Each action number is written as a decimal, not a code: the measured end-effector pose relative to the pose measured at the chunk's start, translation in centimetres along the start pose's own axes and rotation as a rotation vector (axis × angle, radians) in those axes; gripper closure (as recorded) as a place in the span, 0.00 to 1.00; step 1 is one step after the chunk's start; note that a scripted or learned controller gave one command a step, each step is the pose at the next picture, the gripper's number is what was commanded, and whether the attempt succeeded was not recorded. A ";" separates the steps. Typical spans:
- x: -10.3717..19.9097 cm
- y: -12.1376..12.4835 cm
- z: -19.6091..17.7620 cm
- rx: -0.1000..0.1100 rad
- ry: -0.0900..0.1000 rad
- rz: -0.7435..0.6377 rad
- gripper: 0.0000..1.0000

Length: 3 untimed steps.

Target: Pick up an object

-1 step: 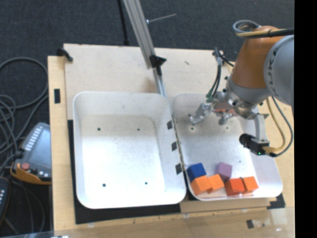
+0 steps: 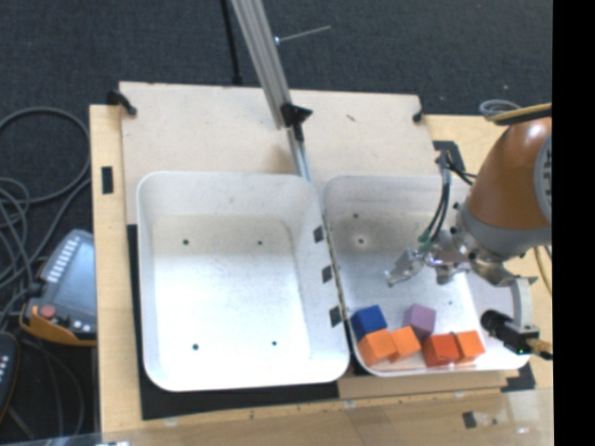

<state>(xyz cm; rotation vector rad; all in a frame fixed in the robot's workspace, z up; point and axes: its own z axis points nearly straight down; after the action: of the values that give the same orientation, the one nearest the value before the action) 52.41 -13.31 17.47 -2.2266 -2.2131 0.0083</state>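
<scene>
Several small blocks lie along the front of the right bin [image 2: 372,203]: a blue cube [image 2: 368,321], a purple cube [image 2: 420,320], an orange block [image 2: 390,345] and another orange block [image 2: 455,347]. My gripper [image 2: 406,269] hangs over the middle of the right bin, behind the blocks and apart from them. Nothing shows between its fingers. The orange-banded arm [image 2: 511,193] reaches in from the right.
The left bin [image 2: 232,277] sits beside the right one, sharing a wall with clips. A slanted aluminium post [image 2: 265,54] rises behind the bins. Cables and a teach pendant [image 2: 65,286] lie left of the bench.
</scene>
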 end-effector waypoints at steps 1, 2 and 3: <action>-4.3 1.5 6.6 -0.001 0.000 -0.003 0.00; -5.5 -2.8 5.0 -0.005 0.000 -0.003 0.00; -2.7 -3.9 7.8 -0.009 -0.001 -0.007 0.00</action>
<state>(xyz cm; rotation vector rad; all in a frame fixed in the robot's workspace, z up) 48.46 -16.04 9.67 -2.2240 -2.2264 -0.0009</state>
